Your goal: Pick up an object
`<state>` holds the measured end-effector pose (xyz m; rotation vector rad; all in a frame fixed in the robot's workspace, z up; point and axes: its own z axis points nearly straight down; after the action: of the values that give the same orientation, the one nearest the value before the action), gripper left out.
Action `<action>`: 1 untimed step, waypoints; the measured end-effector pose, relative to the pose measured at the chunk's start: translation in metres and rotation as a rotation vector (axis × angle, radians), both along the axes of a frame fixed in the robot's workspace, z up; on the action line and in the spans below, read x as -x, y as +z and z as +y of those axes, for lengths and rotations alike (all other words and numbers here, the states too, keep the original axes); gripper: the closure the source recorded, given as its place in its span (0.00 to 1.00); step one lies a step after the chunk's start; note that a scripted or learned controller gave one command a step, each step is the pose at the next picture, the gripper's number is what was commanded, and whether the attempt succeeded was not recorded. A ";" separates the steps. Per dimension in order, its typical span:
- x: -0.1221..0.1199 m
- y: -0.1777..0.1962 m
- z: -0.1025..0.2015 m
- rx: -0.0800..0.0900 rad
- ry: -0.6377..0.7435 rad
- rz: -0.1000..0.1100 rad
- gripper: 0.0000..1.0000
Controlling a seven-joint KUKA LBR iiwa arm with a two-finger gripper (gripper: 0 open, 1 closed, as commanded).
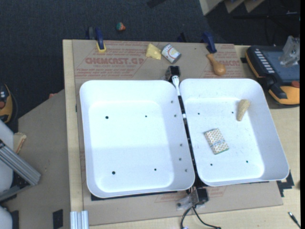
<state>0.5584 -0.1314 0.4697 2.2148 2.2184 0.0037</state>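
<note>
Running off the right edge, a yellow and black device (274, 70) is cut short, and its make is unclear. The print on the small patterned box (217, 141) is too fine to read. That box lies flat near the middle of the right bin (267, 147), long axis leaning from upper left to lower right. A tan stub (243, 109) lies beyond it, nearly upright in view. Both bins rest on a brown lettered board (119, 60) above dark carpet (47, 13)
</note>
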 end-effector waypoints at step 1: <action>0.012 -0.095 0.074 -0.007 0.006 0.017 1.00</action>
<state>0.5461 -0.0570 0.3748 2.2205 2.2365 -0.0080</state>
